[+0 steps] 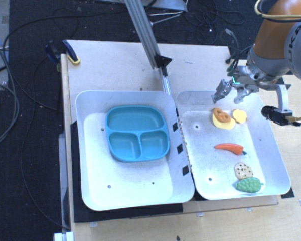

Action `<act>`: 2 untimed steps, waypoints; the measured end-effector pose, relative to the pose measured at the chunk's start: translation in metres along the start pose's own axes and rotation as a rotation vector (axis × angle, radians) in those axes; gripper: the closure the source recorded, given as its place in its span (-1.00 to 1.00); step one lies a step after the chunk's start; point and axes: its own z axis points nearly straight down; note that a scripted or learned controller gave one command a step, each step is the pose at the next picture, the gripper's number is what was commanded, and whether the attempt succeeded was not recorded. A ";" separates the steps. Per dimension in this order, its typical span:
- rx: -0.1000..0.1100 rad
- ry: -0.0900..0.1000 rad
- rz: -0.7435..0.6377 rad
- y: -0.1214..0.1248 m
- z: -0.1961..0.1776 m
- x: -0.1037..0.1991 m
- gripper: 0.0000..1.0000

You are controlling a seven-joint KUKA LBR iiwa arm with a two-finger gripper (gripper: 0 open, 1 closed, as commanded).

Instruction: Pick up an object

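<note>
We see the grey arm with its orange band reaching in from the right, its two-finger gripper [230, 93] hanging over the far end of the right shallow white bin [271, 149]. Its fingers stand apart with nothing between them. Just below the gripper lies a pale yellow round piece topped with an orange-brown curl [222, 118], touching a small yellow wedge [240, 116]. Nearer to us in the same bin we find an orange carrot-shaped toy [229, 147], then a speckled cookie-like disc [243, 170] resting against a bumpy green cluster [248, 185]. The left shallow white bin [93, 185] holds a blue plastic three-compartment plate [137, 133].
</note>
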 end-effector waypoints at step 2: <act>0.001 -0.001 0.001 -0.003 0.042 -0.001 -1.00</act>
